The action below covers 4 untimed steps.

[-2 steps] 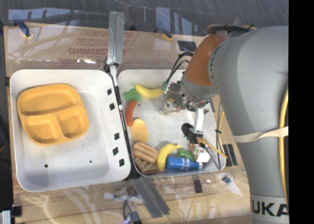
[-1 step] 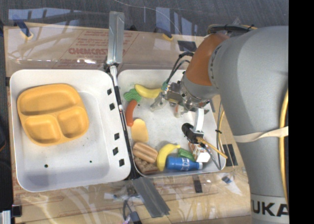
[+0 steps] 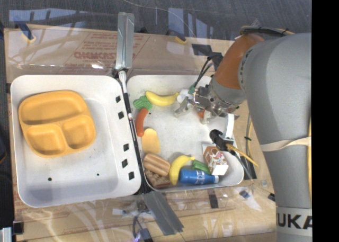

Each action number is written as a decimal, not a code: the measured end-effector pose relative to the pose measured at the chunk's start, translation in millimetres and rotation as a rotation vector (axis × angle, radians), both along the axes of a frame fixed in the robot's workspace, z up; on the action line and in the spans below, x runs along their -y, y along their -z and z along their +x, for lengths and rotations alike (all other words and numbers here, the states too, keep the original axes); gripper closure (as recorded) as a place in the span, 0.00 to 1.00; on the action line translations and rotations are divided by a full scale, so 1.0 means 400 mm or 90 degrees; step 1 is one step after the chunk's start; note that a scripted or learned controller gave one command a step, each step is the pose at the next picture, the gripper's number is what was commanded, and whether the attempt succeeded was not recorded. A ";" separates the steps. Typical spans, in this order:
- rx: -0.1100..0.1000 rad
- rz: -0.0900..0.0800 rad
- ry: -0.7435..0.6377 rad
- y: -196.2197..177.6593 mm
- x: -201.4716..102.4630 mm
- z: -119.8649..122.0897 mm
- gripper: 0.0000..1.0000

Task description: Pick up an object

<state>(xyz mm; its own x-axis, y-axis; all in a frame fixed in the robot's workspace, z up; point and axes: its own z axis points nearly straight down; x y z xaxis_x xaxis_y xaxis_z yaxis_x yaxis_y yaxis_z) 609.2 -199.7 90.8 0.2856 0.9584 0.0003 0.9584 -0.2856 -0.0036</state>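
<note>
Hand [image 3: 197, 103] low in right white bin [image 3: 175, 130], near top edge, grip state unclear. Closest item: curved yellow plastic banana [image 3: 161, 98], smooth, glossy, just left of it.

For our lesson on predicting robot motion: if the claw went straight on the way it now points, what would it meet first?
The claw points down into the right bin, just right of the banana. It would probably meet the bin's white floor first, though depth is hard to judge here.
</note>
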 end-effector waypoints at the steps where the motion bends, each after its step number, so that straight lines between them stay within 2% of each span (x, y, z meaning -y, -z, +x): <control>1: -0.004 -0.001 0.161 0.004 -0.005 0.116 0.00; 2: -0.003 0.001 0.083 0.004 -0.067 0.081 0.00; 3: -0.008 0.009 0.214 0.004 -0.027 0.124 0.00; 4: -0.005 0.003 0.211 -0.019 -0.015 0.124 1.00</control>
<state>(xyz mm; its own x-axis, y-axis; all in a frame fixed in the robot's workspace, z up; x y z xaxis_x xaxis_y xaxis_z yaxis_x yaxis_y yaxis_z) 658.9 -193.7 98.4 0.5821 0.8131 0.0013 0.8131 -0.5820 -0.0132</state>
